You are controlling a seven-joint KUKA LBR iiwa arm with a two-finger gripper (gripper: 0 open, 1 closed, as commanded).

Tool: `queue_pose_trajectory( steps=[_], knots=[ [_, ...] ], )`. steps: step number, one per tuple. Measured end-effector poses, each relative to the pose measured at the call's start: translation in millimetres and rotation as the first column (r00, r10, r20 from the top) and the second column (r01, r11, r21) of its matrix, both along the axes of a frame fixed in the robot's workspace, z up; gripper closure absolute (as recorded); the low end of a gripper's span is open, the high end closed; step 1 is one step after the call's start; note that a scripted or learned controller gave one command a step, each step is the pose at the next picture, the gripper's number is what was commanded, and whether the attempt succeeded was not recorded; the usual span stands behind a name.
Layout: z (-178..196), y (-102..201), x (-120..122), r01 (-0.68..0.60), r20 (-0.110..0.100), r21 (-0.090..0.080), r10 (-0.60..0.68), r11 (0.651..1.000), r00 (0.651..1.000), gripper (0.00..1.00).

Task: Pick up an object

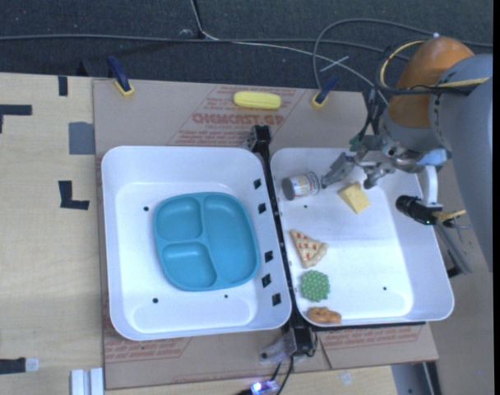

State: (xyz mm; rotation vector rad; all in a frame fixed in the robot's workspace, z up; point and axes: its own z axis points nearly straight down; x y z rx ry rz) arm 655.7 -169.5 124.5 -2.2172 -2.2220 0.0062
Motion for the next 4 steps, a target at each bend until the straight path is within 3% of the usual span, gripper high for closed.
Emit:
queue_pose_trajectory(
  steps=[1, 2, 3, 4],
  knots=[
    [13, 1, 1, -0.001, 0.004, -0.001, 0.001, 1.000, 1.000, 1.00],
    [72, 8, 7, 0.000, 0.009, 0.000, 0.000, 1.000, 1.000, 1.00],
    [89, 9, 7, 0.001, 0.006, 0.001, -0.001, 1.000, 1.000, 1.00],
    [93, 50, -14, -0.001, 0.003, 0.001, 0.001, 1.000, 1.000, 1.00]
  ],
)
